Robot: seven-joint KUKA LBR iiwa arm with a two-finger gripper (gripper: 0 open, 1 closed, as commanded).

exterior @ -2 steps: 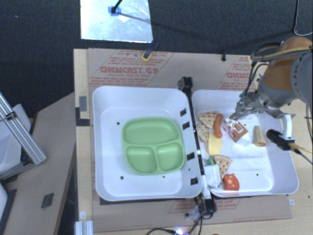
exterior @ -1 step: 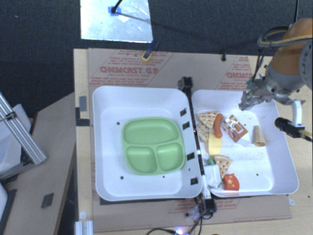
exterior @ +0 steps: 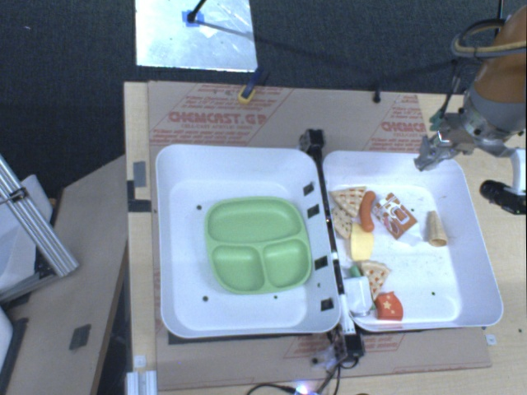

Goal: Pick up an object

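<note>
The right bin (exterior: 469, 220) holds toy food: a waffle slice (exterior: 346, 200), a sausage (exterior: 367, 210), a red and white packet (exterior: 395, 216), a tan roll (exterior: 436, 229), a yellow cheese block (exterior: 361, 244), a pizza slice (exterior: 375, 274) and a red tomato piece (exterior: 389, 305). My gripper (exterior: 430, 155) hangs above the bin's far right rim, away from the food. It carries nothing that I can see.
The left bin (exterior: 177, 188) holds a green divided plate (exterior: 255, 243). A black hinge strip (exterior: 323, 220) runs between the bins. A shiny metal sheet (exterior: 196, 23) lies at the back. A grey frame (exterior: 33, 229) stands at the left.
</note>
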